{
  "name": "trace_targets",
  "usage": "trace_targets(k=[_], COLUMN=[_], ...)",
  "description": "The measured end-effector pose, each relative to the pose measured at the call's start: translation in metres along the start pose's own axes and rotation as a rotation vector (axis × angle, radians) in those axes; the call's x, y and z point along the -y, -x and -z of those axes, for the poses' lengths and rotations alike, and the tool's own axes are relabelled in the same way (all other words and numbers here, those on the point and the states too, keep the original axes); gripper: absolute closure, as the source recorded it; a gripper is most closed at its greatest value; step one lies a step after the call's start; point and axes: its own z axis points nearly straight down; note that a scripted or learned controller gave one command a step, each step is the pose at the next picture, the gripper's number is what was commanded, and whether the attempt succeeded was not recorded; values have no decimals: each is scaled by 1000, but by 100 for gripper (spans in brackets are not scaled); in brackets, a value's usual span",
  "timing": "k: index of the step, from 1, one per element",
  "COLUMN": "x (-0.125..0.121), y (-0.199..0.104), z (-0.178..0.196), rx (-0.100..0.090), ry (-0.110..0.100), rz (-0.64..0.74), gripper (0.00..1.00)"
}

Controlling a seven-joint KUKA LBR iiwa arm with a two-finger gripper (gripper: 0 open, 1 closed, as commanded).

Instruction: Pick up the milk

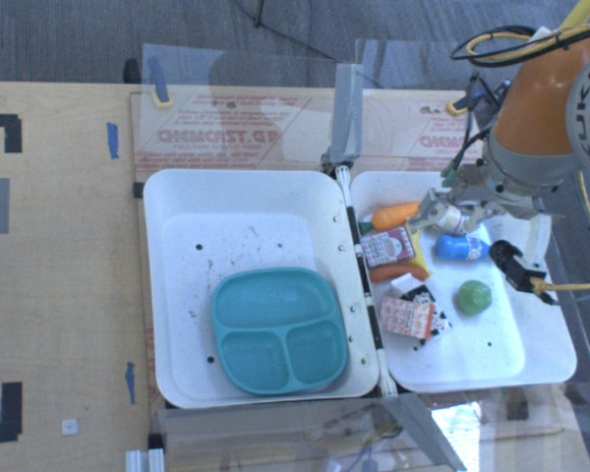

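A small carton with a red-brown label, likely the milk [386, 248], lies on its side at the left edge of the right bin [546, 357], close to the divider. My gripper [450, 212] hangs over the upper middle of that bin, to the right of the carton and a little farther back, just above a blue object [460, 249]. Nothing shows held in it. A second small carton, white and red [408, 318], lies nearer the front of the bin.
An orange carrot [394, 214] lies behind the milk, and a yellow piece [419, 261] and an orange sausage shape [391, 272] crowd its front. A green ball [473, 296] sits to the right. A teal divided plate [275, 327] rests in the left bin [177, 205].
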Motion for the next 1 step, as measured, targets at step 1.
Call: trace_targets(k=[1], x=[70], y=[59], z=[-106], rx=[1], ry=[7], rz=[-183], gripper=[0])
